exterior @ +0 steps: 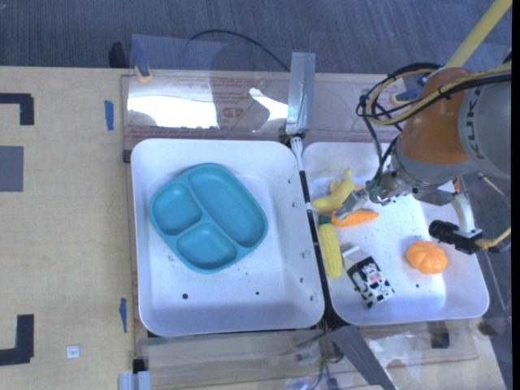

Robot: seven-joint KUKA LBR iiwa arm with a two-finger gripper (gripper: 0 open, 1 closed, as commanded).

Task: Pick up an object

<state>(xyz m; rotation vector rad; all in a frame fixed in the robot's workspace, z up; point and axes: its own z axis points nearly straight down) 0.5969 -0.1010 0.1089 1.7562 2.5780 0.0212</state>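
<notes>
The left bin [146,242] holds only a blue divided plate [209,216], lying flat and well apart from the action, so the risk sits in the right bin [406,299]. There, against the wall shared by the two bins, a yellow banana [339,192] lies just above a corn cob [329,249], with an orange carrot [358,216] touching or nearly touching the banana's lower end. The gripper [375,192] is low over this cluster, just to the right of the banana and above the carrot's thick end. Its tip is dark and partly hidden by the wrist, so whether it is open or closed cannot be told, and nothing is visibly held in it. The likeliest failure is a grasp between crowded pieces: closing here could pinch two items, or nudge the banana against the wall and come up empty. The smooth, curved toys would probably slip from an off-centre grip. Further right, a black-and-white block [370,281] and a round orange fruit [426,257] lie free, with more room around them. The arm [443,128] carries loose cables [382,96] that could snag on a lift.
</notes>
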